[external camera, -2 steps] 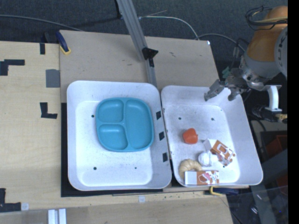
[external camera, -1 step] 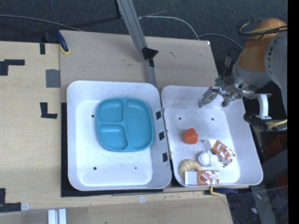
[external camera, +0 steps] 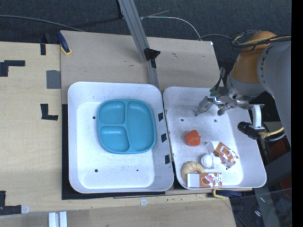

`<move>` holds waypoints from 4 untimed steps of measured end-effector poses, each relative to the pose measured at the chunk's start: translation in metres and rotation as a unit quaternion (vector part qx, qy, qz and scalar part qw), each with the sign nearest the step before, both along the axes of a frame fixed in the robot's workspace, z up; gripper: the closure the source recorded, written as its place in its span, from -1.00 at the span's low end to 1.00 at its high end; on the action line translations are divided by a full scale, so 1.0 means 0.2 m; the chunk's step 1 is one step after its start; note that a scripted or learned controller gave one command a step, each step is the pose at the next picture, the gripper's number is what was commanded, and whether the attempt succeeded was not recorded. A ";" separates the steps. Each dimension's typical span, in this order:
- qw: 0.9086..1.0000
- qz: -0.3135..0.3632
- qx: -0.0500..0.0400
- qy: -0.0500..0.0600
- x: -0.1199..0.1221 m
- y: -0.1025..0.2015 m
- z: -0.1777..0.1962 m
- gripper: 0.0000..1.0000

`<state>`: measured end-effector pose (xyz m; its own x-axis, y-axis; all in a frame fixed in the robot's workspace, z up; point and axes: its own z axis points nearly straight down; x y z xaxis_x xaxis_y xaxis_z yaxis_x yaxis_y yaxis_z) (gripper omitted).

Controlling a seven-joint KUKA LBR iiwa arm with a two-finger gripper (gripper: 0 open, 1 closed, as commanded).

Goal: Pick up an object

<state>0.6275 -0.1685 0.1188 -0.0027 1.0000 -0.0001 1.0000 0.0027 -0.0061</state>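
Observation:
My gripper [external camera: 209,110] hangs over the back of the right bin [external camera: 174,126], open, with nothing between its fingers. Below it, near the bin's middle, lies a small red-orange object [external camera: 192,137], apart from the gripper. Toward the front of that bin are a tan croissant-shaped piece [external camera: 190,167], a white and orange packet [external camera: 224,154], a small white object [external camera: 207,161] and a flat orange and white box [external camera: 205,179].
The left bin [external camera: 83,169] holds a blue divided plate [external camera: 126,126]. A grey metal pole [external camera: 136,25] slants down to the bins' back edge between them. The arm's grey and orange wrist [external camera: 251,67] stands at the right bin's back right corner.

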 end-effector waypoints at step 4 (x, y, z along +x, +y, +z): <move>1.000 0.002 0.001 -0.002 -0.06 0.31 0.45 1.00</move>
<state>0.6150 -0.1062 0.2081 -0.0064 1.0000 0.0017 1.0000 0.0064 -0.0014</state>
